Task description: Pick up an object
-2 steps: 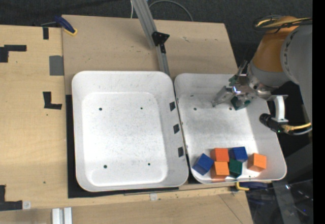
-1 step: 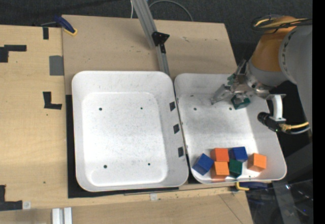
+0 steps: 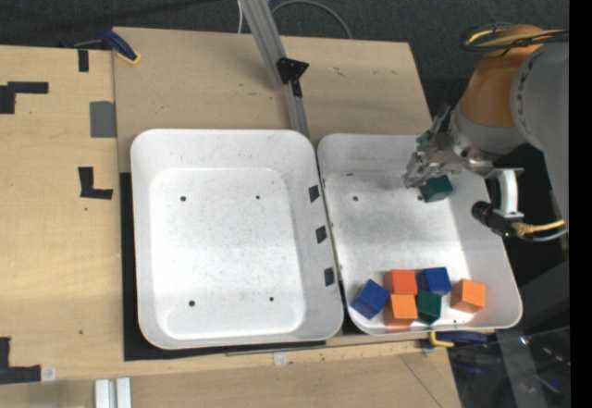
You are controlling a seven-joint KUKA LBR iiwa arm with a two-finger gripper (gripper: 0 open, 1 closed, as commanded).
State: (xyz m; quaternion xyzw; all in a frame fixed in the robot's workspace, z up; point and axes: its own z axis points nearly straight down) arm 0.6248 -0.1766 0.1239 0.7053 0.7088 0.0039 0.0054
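My gripper (image 3: 429, 177) hangs over the upper right part of the right bin (image 3: 388, 212), reaching in from the right. A small dark green block (image 3: 438, 187) sits between its fingertips, and the fingers are shut on it. Several other blocks lie clustered at the near edge of the same bin: a blue block (image 3: 370, 297), an orange block (image 3: 401, 281), a second blue block (image 3: 435, 279), another orange block (image 3: 401, 307), a green block (image 3: 428, 305) and an orange block (image 3: 470, 294) at the right.
The left bin (image 3: 222, 240) lies beside the right one, the two rims meeting at the middle. A slanted metal pole (image 3: 268, 27) crosses the bench behind the bins. The arm's cable (image 3: 509, 221) hangs off the right bin's right rim.
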